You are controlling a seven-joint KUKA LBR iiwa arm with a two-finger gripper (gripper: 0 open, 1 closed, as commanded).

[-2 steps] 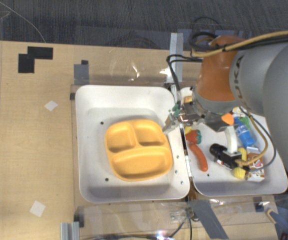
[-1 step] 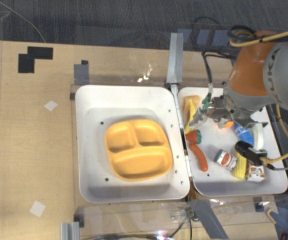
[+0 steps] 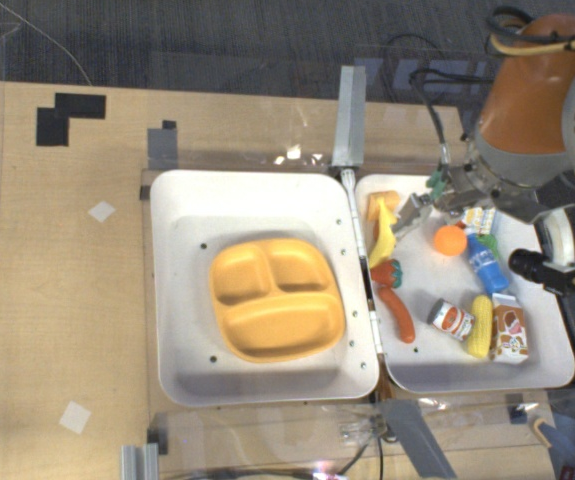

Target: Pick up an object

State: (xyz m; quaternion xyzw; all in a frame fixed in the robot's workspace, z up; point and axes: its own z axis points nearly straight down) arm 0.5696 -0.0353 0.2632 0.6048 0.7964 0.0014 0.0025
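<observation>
Camera view: the end effector [image 3: 422,206] hangs over the right bin [image 3: 552,368] in the frame's upper right, poised above toy food including a banana [image 3: 381,236] and orange ball [image 3: 450,240]; its grip state cannot be told.

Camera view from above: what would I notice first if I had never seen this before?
First the big yellow tray with three compartments, alone in the left bin. Next the robot's orange band at top right, above the right bin, where toy food lies crowded: an orange ball, a blue bottle, a red sausage and corn.
</observation>
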